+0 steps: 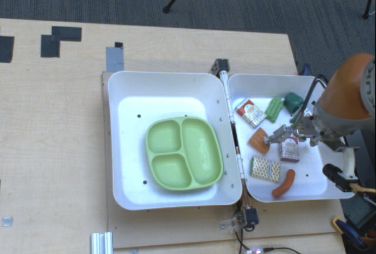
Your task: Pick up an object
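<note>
My gripper (286, 133) hangs low over the middle of the right bin (311, 188), reaching in from the right. Just below it lies a small red and white box (290, 151), and an orange-brown piece (259, 140) sits close on its left. Whether the gripper touches either one is unclear. Further back lie a red and white carton (251, 113), a light green item (274, 108) and a dark green item (293, 102). Near the front edge are a yellow patterned packet (265, 169) and a red sausage (282, 184).
The left bin (126, 129) holds a pale green divided plate (184, 153). A raised rim between the two bins runs front to back. Dark tape patches (59, 40) mark the wooden bench at the far left.
</note>
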Robot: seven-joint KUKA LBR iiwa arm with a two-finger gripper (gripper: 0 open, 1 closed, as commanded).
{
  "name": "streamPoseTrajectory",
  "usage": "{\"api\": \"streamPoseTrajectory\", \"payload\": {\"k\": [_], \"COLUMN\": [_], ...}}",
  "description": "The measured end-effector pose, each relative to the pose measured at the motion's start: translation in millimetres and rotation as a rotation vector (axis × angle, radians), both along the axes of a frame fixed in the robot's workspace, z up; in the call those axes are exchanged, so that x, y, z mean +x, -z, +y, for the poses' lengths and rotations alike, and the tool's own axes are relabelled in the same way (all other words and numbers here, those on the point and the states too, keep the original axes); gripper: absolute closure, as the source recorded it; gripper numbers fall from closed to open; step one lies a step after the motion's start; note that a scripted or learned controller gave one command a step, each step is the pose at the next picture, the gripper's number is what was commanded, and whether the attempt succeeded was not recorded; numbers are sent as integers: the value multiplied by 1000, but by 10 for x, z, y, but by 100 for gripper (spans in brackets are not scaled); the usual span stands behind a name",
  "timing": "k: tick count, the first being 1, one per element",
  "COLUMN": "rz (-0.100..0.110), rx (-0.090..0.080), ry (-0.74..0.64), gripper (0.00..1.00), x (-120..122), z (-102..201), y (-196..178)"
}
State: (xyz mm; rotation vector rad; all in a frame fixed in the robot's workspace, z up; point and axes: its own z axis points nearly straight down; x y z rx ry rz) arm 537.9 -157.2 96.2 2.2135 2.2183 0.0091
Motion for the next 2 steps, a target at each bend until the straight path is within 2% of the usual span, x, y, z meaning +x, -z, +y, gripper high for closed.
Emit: {"api": "streamPoseTrajectory", "payload": {"k": [1,2], "rz": [-5,6], "rx": [3,2], "ry": [-1,-3], "gripper": [100,100], "x": [24,-151], "z": [20,798], "y": [-119,-888]}}
